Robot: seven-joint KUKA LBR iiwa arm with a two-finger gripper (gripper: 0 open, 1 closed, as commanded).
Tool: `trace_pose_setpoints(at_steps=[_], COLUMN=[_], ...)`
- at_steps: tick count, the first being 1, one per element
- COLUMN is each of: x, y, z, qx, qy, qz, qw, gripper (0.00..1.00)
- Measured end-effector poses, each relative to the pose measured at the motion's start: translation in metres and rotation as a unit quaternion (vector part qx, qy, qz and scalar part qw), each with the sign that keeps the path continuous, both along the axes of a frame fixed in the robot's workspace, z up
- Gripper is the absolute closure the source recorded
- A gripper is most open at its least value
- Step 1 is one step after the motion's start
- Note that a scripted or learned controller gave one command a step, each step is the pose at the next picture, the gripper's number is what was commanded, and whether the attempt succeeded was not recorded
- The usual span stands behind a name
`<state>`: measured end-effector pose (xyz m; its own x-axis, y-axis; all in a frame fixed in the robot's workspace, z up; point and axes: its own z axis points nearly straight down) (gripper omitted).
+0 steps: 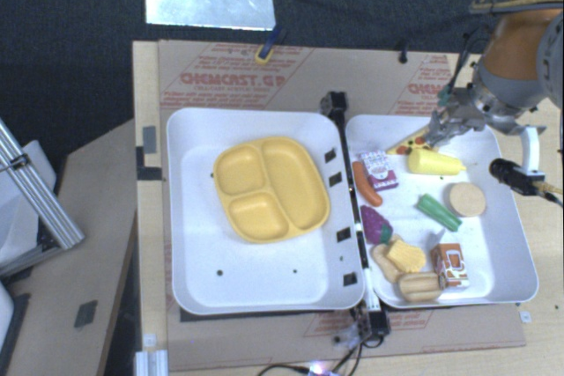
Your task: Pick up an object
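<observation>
My gripper (439, 131) hangs low over the back of the right bin (511, 233), reaching in from the right. Just below it lies a yellow toy fruit (434, 161), with a small orange and yellow piece (411, 144) to its left. The gripper's tip is dark and small against the bin, and nothing visibly hangs from it. Further items lie in the same bin: a pink-and-white carton (381, 170), an orange carrot (366, 183), a green piece (436, 211), a tan round disc (467, 199), a purple eggplant (376, 226), a corn piece (405, 255), a bread roll (419, 284) and an orange box (451, 265).
The left bin (189, 260) holds a yellow divided plate (269, 188). A black divider with clips (345, 189) runs between the bins. A black part of the arm (515, 174) juts over the right bin's right rim.
</observation>
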<state>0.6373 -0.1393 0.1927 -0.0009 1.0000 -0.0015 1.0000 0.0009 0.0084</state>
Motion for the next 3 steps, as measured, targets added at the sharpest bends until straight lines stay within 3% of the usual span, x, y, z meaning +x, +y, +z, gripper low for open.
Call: trace_pose_setpoints(at_steps=[1, 3], x=[0.002, -0.081], y=[0.0, 0.059], z=[0.035, 0.026], qx=[0.0002, 0.0017], qy=[0.001, 0.005], qz=[0.001, 0.003], qw=[1.0, 1.0], gripper=[1.0, 1.0])
